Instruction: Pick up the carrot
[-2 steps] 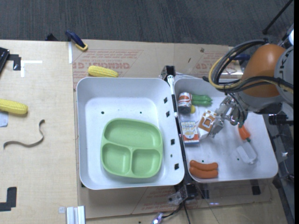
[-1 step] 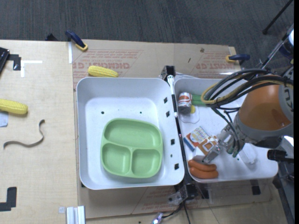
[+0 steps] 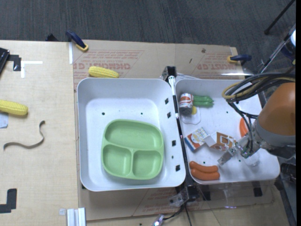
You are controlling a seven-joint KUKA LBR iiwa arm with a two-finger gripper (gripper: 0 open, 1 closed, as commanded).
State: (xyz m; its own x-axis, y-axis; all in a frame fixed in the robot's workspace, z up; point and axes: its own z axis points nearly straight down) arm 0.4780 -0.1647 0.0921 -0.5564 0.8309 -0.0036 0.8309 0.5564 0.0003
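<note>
The carrot (image 3: 242,126) is a bright orange sliver at the right side of the right bin (image 3: 214,119), mostly hidden behind the arm's wrist. My gripper (image 3: 228,155) hangs low over the bin floor, just below and left of the carrot. It points toward the front, beside a small brown-and-white box (image 3: 223,141). I see nothing held in it.
The right bin also holds a can (image 3: 186,102), a green pod (image 3: 203,100), a white-and-red packet (image 3: 198,138) and two orange-red sausages (image 3: 204,170) at the front. The left bin (image 3: 89,140) holds a green divided plate (image 3: 133,149). Corn cobs (image 3: 103,72) lie outside the bins.
</note>
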